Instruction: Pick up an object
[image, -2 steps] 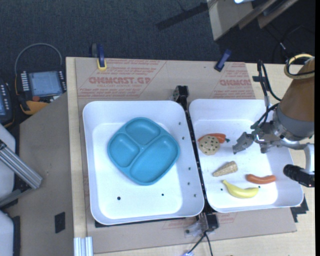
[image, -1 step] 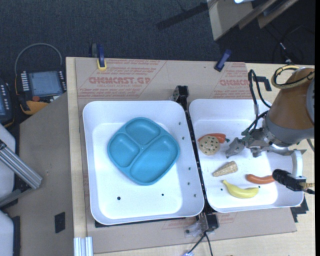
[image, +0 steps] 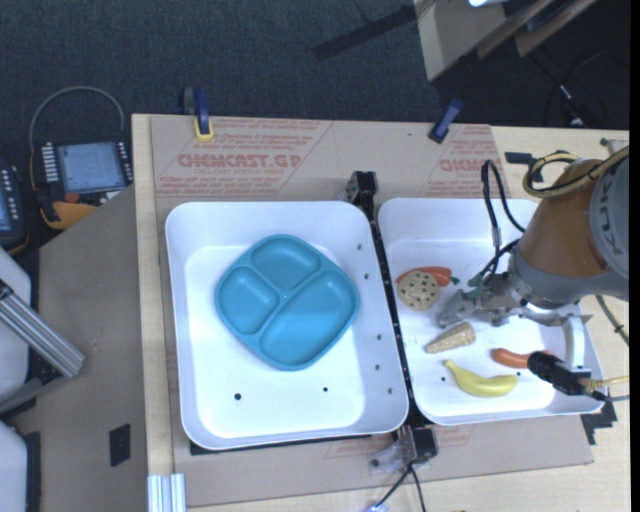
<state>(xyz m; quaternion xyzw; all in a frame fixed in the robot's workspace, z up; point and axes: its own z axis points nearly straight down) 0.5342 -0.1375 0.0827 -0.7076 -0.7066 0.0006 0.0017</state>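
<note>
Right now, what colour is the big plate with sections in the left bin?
The divided plate is light blue all over, seen in the camera view.

Arm: grey casing with a wide orange band above the wrist. Black cables loop along its upper side, beside a yellow coil. Tool: grey metal with dark fittings; surface detail too small to tell.

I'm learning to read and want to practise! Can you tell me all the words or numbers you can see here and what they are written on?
"CHEMCAST G P" in red, on the brown board under the bins, behind the left bin.
The same red print repeats behind the right bin, but it is cut off and too blurred to read.
The small screen at the far left shows something too small to read.
</note>
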